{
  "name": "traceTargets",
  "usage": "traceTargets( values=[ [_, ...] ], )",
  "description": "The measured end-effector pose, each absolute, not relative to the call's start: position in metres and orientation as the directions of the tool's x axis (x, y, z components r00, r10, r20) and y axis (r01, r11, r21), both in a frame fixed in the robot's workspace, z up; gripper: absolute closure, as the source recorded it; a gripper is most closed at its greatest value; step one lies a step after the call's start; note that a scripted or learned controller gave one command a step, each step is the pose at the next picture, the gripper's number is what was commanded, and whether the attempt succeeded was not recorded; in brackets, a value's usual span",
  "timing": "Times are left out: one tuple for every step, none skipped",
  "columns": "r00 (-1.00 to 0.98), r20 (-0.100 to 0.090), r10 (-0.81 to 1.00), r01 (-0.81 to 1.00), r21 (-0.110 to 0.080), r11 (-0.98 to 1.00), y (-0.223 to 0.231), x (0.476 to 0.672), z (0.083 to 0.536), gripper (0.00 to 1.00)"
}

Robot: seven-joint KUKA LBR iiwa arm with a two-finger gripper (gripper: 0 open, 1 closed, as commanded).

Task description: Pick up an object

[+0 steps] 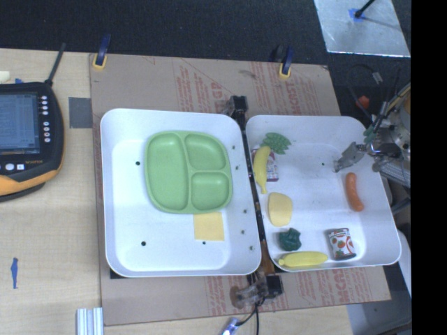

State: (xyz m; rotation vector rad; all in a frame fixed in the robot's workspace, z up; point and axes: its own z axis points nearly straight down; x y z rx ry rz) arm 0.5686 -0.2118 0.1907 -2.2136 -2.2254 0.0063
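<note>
From the camera above the bench, we are looking down on the gripper (pixel 349 158) as it is reaching in over the upper right part of the right bin (pixel 318 128). Its tips are too small and dark for us to say whether it is released or clenched, and we are seeing nothing caught in it.

We are judging that the step in hand is choosing and approaching an object. The nearest candidate is the orange sausage (pixel 355 191), lying just below the gripper and apart from everything else, close to the bin's right wall. To take it well, we are advising a descent straight over its middle, closing across its narrow width rather than along its length, with care that the wall side leaves room.

Farther below the gripper, the small red and white carton (pixel 340 243) is lying flat near the lower rim. Off to the gripper's left, the banana (pixel 260 167), a leafy green piece (pixel 276 142), a pale yellow block (pixel 280 209), a dark green piece (pixel 290 239) and a yellow corn-like piece (pixel 303 259) are sitting closer together, so we are rating them harder.

Well beyond those, the left bin (pixel 119 187) is holding a green divided plate (pixel 187 171) and a yellow square (pixel 209 226).
</note>
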Motion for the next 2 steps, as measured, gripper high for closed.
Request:
traceTargets(
  values=[
    [-0.007, 0.000, 1.000, 1.000, -0.006, 0.007, -0.211, 0.582, 0.091, 0.00],
    [-0.007, 0.000, 1.000, 1.000, -0.006, 0.007, -0.193, 0.574, 0.092, 0.00]
  ],
)
